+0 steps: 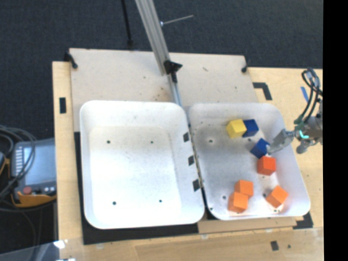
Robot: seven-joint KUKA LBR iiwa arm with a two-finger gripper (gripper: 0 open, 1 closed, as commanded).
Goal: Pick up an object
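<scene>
My hand (283,140) is at the right side of the frame, reaching in over the right edge of the right white plastic bin (217,200). It sits low over the bin, just beside the lower small blue block (260,147). I cannot tell if my hand is apart or together, and I see no block in it.

All the blocks are in the right bin. A small yellow block (236,128) lies near the top of that bin, and a second small blue block (250,127) touches it on its right. The lower blue block is a little below them, toward the right. Just under it is a small orange block (266,165), very near it.

Three more orange blocks lie at the bottom of the right bin. Two of them (244,187) (237,202) sit one above the other and touch. The last orange block (277,196) is to their right, apart from them, near the lower right corner of the bin.

The left white plastic bin (95,118) fills the middle left of the frame. The two bins sit side by side on the pale wooden desk (62,145). A long grey metal bar (152,29) runs from the top of the frame down to the gap between the bins. A grey box with cables (27,167) sits at the left edge of the frame, off the desk.
</scene>
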